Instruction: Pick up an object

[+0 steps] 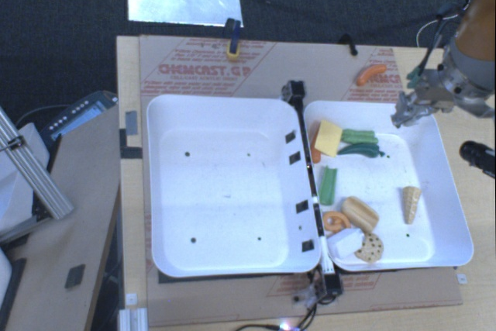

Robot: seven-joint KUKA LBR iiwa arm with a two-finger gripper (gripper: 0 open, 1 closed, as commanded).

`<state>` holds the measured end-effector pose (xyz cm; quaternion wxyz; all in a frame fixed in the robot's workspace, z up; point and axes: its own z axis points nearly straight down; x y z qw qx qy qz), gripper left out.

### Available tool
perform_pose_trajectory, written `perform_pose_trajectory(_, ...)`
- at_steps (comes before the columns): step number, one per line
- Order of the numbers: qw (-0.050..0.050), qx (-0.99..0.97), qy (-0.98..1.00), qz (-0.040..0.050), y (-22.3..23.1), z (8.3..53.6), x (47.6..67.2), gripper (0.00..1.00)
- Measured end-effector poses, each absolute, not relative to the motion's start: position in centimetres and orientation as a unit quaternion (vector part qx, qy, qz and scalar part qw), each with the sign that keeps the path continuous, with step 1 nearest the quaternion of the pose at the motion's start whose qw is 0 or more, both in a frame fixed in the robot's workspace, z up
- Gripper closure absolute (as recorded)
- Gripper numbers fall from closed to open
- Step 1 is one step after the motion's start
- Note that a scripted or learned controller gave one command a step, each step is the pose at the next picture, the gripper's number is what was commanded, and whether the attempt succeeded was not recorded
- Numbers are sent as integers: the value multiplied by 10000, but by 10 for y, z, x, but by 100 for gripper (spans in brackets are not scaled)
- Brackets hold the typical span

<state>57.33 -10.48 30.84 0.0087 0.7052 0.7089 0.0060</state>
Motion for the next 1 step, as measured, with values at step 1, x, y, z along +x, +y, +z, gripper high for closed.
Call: perform_pose_trajectory(1, 32, 7078, 7064, 16, -137, 359, 526, 100)
